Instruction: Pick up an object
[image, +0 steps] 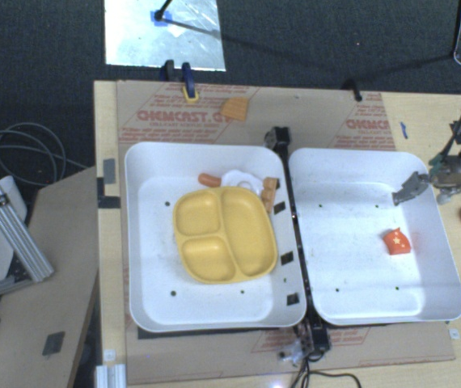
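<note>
The gripper (412,187) hangs over the right bin (352,297), its jaws apparently empty though I cannot tell their opening, probably because the small red object (397,242) lies just below them.

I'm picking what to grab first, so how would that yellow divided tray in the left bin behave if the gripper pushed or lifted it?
The yellow tray looks like stiff moulded plastic, so it probably won't flop. It is wide and shallow, so it would more likely slide than tip. Its breadth probably forces the gripper to pinch the rim.
</note>
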You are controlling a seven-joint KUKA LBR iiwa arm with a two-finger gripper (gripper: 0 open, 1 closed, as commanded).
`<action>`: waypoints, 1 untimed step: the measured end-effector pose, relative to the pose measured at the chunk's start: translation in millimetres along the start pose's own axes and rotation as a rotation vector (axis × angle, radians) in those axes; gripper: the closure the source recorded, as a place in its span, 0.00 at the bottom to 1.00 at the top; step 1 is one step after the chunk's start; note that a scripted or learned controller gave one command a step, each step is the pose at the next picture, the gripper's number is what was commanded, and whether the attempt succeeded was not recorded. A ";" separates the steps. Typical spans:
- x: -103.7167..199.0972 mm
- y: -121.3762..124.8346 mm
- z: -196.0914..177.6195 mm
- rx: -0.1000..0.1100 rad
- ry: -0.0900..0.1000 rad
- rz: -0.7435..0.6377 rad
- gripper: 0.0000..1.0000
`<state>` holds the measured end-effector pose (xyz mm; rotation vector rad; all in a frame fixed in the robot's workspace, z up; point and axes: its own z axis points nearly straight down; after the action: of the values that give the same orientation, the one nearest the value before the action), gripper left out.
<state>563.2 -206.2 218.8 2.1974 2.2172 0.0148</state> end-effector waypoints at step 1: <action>1.3 -57.6 138.9 0.023 0.008 0.010 0.00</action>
<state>508.5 -206.4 78.7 2.2245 2.2213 -0.0023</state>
